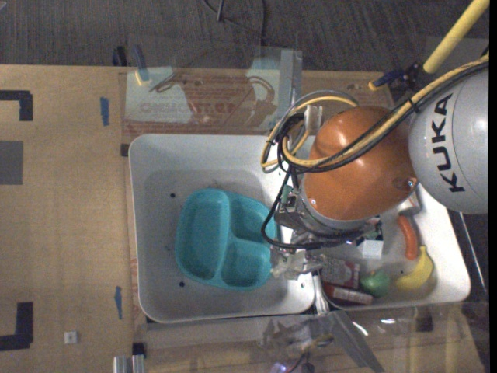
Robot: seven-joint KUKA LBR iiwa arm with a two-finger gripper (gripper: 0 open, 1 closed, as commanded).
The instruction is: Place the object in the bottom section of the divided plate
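Orange band (pixel 359 165) of the arm (pixel 458 146) sits highest, nearest the lens, with yellow and black cables looped over it. It hides most of the wrist below.

Gripper (pixel 293 264): low, over the wall where the two bins meet, just beside the plate's right edge. Whether it is clenched or released: not readable from here, as the tip is a pale blur against white plastic. Something pale may hang at the tip; I can't confirm it.

Plate (pixel 203 239): teal, flat in the left bin (pixel 155 169). One large well on the left, two smaller wells on the right. All three look bare. The lower small well (pixel 245 269) is my reading of "bottom section".

Object: not identifiable as held. Candidates lie in the right bin (pixel 458 282): banana (pixel 419 270), an orange piece (pixel 408 235) above it, a green item (pixel 377 282), a red packet (pixel 345 274). All are well apart from the plate.

Step, as I judge it: either carrying across to the plate or at the start of the release, if anything is in the grasp. Nothing is placed yet.

Next move calls for a short shift left so the tip is over the lower small well, clear of the ridge between wells, then a low release. If the grasp is bare, it needs a fresh pick from the right bin first.
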